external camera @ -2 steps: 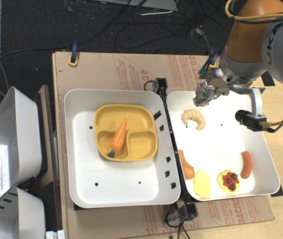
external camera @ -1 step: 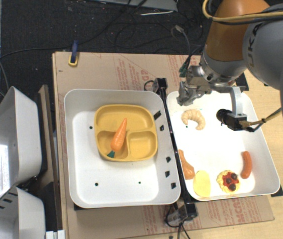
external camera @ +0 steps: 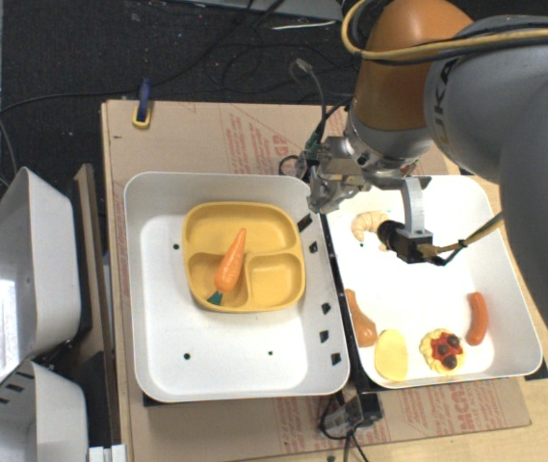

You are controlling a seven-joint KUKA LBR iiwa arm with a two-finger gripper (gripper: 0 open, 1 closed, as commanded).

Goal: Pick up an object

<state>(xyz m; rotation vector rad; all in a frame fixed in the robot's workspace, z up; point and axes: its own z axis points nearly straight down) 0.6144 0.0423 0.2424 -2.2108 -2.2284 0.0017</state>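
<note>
Pale curled piece (external camera: 368, 225), shrimp-like, is the likeliest pick: it lies in the right bin (external camera: 509, 287) near the top-left corner, just below the gripper (external camera: 362, 195) and slightly toward the near side of the view. Gripper state: cannot tell, since the wrist housing and the slant of the camera hide the working end. Nothing is visibly held. A dark block (external camera: 410, 243) with a cable sits just right of the curled piece, touching or nearly so; it is unclear whether it belongs to the tool. The curl opens downward and rightward, and its long span runs roughly across the bin, so my read is that a short descent with almost no sideways travel is what the move turns on. Risk, as I judge it: the bin's left wall is close by, leaving little room on that side. Farther out in the same bin are 4 more items, all well apart from the gripper along the near edge: an orange drumstick-shaped piece (external camera: 360, 320), a yellow oval piece (external camera: 391, 354), a red-and-yellow piece (external camera: 444, 349), and a sausage (external camera: 477, 318) lying lengthwise toward the camera. Left bin (external camera: 158, 354): 1 yellow divided plate (external camera: 196, 224) holding a carrot (external camera: 230, 261), tip pointing up-right toward the gripper, across the shared bin wall.
</note>
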